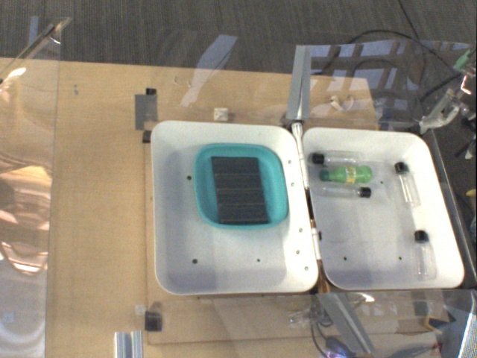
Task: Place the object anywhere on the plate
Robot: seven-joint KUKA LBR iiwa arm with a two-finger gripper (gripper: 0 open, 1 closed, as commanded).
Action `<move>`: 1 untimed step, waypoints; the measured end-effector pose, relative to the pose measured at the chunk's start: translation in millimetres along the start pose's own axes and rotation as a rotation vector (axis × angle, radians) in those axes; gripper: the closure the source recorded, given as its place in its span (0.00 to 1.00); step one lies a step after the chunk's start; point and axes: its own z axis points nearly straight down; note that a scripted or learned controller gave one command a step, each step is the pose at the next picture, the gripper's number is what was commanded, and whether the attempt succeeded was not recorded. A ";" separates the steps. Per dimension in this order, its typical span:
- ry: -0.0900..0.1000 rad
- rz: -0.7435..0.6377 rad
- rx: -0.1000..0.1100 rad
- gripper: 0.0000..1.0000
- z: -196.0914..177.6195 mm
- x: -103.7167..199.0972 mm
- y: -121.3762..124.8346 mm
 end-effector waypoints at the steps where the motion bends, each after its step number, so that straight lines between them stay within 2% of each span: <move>1: 0.000 0.171 0.000 0.00 -52.5 -42.5 -16.2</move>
